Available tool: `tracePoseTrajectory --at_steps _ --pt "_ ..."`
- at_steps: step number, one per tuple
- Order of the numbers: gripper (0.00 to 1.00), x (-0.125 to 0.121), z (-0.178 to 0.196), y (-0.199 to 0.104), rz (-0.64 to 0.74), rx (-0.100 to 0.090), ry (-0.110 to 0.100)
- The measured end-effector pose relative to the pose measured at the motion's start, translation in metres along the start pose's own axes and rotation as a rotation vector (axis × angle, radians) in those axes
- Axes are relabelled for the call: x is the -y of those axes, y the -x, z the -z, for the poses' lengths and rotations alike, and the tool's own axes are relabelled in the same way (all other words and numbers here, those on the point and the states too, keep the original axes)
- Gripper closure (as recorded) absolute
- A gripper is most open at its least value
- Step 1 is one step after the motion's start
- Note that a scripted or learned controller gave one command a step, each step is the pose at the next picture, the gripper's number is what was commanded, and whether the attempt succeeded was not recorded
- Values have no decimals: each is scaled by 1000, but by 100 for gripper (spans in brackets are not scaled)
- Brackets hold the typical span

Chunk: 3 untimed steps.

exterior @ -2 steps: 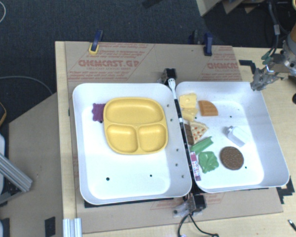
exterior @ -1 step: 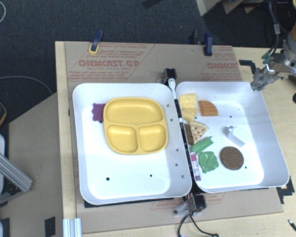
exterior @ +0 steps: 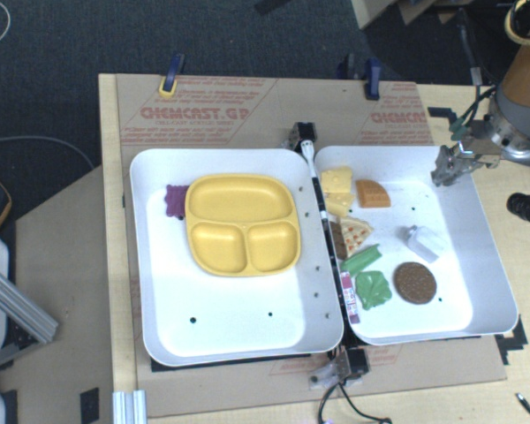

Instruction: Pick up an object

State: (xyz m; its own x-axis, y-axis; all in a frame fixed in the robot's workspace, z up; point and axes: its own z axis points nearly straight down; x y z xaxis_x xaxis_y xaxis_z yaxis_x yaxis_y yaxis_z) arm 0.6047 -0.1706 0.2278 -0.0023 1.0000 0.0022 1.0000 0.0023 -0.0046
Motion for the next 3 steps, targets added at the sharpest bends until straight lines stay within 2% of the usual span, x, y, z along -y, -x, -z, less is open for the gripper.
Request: tracePoseTrajectory --at_steps 1,2,3 --pt "100 29 -4 -44 1 -1 0" --pt "100 67 -14 -74 0 -1 -1" --pt "100 104 5 -109 1 -1 1"
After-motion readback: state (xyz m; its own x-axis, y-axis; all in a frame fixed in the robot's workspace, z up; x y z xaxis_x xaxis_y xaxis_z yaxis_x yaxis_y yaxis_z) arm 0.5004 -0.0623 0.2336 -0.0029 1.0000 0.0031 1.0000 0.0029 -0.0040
